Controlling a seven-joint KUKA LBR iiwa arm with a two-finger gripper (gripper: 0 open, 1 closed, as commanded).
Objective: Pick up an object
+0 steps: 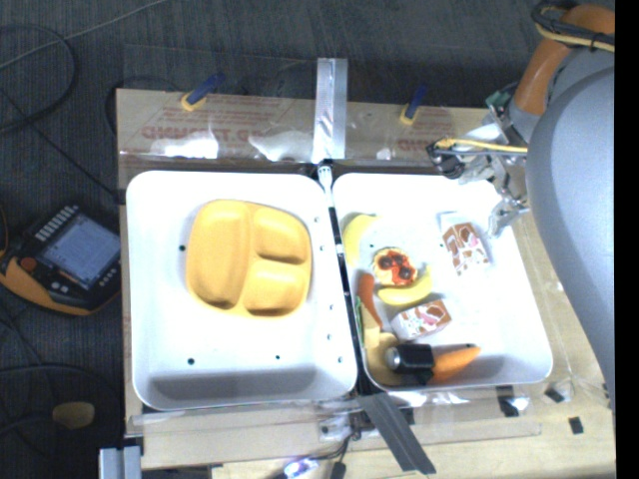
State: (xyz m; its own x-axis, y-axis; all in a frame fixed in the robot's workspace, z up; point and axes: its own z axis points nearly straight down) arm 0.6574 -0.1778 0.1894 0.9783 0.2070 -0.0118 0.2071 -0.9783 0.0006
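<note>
From my remote station I see two white bins side by side on the bench. The left bin (150,367) holds a yellow divided tray (248,257), lying near its middle. The right bin (529,347) carries a clutter of small goods: a yellow banana (356,232) near the top left corner, a round red-topped item (395,263) resting on a second banana (407,291), a small white packet with red-brown print (465,245), another printed packet (424,317), an orange carrot (454,360) touching a black object (411,357) at the front wall. The print on both packets is too small for me to read. The gripper (509,206) hangs over the right bin's far right corner, near the first packet but apart from it; whether it is wide or narrow I cannot tell. A handheld pendant (75,252) lies on the floor to the left.
</note>
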